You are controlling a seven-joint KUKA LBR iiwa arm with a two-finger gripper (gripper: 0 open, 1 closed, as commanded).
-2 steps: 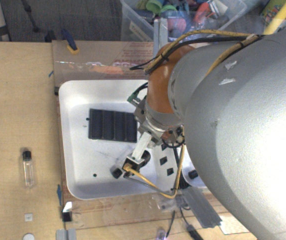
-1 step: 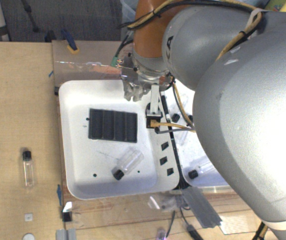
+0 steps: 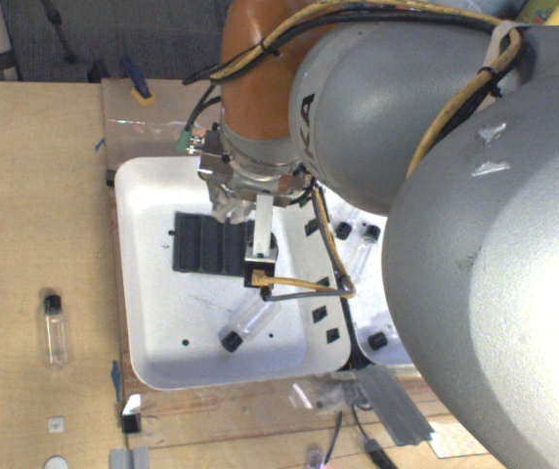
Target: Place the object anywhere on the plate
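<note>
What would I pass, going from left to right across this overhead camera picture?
Small clear vial with a black cap on the wooden bench → white plastic bin's left rim → flat black ribbed block inside that bin → bulky grey arm link.

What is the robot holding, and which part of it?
Can't tell. The gripper hangs over the black ridged block in the white bin, but the arm hides any hold.

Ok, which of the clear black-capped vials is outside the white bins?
The lone vial on the wooden bench, left of both bins. What sets it apart is that it rests on bare wood, while another vial lies diagonally inside the left white bin.
</note>
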